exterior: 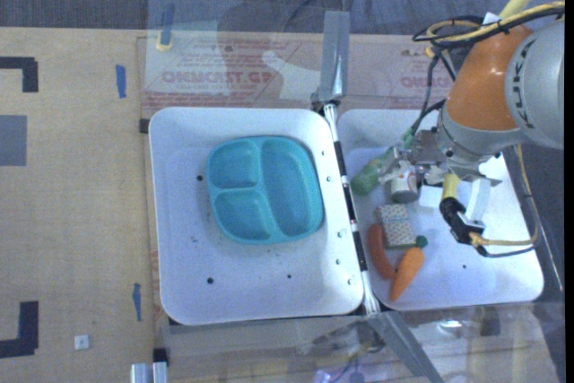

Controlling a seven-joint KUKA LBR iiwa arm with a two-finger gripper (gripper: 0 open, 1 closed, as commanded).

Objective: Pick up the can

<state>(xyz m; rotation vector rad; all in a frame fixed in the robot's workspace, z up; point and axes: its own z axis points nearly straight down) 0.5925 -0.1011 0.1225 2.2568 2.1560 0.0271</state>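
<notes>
As the arm reaches into the right bin (516,269), we see the claw (408,170) low near its back-left corner, right at the can (404,186). Whether it's clenched, we can't tell. A carrot (405,272) lies toward the front edge; the blue plate (265,189) sits mid left bin (179,282).

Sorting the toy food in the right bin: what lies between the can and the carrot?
In the camera view, a small speckled sponge block sits between the can above and the carrot below, in the right bin.
</notes>
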